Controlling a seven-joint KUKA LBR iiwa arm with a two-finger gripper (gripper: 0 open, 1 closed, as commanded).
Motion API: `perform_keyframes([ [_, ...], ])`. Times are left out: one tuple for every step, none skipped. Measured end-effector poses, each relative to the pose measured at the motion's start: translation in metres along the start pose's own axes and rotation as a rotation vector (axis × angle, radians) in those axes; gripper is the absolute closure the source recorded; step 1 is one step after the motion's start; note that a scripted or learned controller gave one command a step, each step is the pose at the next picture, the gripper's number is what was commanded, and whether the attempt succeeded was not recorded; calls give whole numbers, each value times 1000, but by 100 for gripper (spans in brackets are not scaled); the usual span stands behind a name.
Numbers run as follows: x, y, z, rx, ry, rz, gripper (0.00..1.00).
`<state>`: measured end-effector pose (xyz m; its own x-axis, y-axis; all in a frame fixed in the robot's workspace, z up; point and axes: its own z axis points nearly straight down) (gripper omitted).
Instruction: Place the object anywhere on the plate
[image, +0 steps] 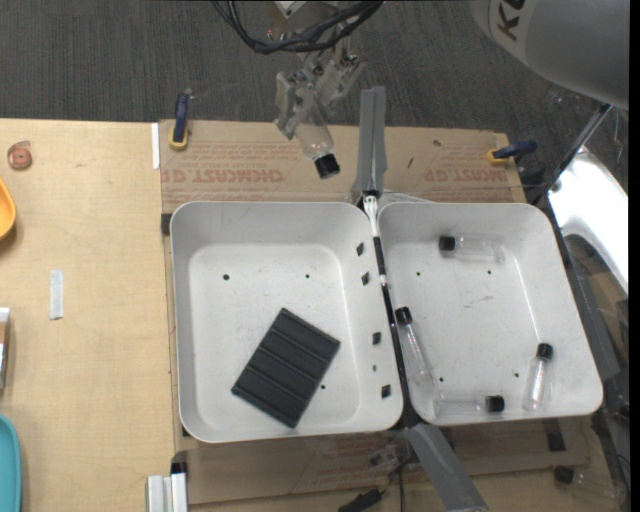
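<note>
My gripper (311, 106) hangs high above the back edge of the bench, behind the left bin (190, 300). It is shut on a clear bottle with a black cap (320, 150), which points down and to the right out of the fingers. The plate, a dark ribbed rectangle (287, 367), lies tilted on the floor of the left bin, toward its front. The held bottle is well behind the plate and far above it.
Several more clear bottles with black caps lie in the right bin (560, 300): one at the back (468, 246), one along the left wall (410, 342), one at the right (539, 378) and one at the front (470, 405). A grey upright bar (372, 140) stands between the bins at the back.
</note>
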<state>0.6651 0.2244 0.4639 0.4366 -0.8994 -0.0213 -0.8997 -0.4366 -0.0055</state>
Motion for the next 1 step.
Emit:
perform_keyframes([
  [2,-1,-8,2,-6,8,100],
])
